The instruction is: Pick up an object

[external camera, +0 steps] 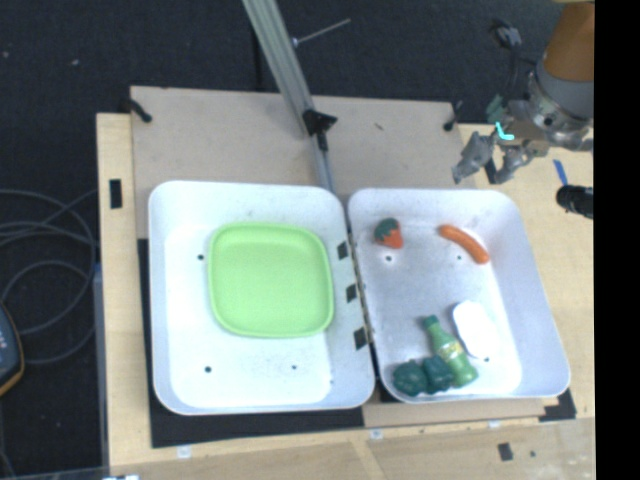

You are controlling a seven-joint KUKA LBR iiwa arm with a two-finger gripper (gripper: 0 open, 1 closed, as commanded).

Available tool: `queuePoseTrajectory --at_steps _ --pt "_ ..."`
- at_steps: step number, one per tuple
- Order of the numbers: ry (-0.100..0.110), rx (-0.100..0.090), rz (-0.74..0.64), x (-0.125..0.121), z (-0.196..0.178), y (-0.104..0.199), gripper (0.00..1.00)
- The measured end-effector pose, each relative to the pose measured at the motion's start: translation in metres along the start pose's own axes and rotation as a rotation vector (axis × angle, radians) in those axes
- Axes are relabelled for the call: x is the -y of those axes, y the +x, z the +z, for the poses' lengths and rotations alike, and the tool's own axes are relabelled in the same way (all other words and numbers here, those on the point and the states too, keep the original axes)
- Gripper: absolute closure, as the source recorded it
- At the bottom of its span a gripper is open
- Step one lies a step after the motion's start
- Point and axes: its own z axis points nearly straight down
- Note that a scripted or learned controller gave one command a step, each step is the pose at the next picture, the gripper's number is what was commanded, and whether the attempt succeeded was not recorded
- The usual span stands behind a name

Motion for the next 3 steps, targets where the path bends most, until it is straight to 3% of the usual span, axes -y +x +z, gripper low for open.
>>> queuePoseTrajectory --at_steps 1,3 --pt "0.0 0.0 0.0 0.0 0.0 0.0 0.0" --pt "0.004 0.0 0.0 -0.009 0.102 -0.008 0.0"
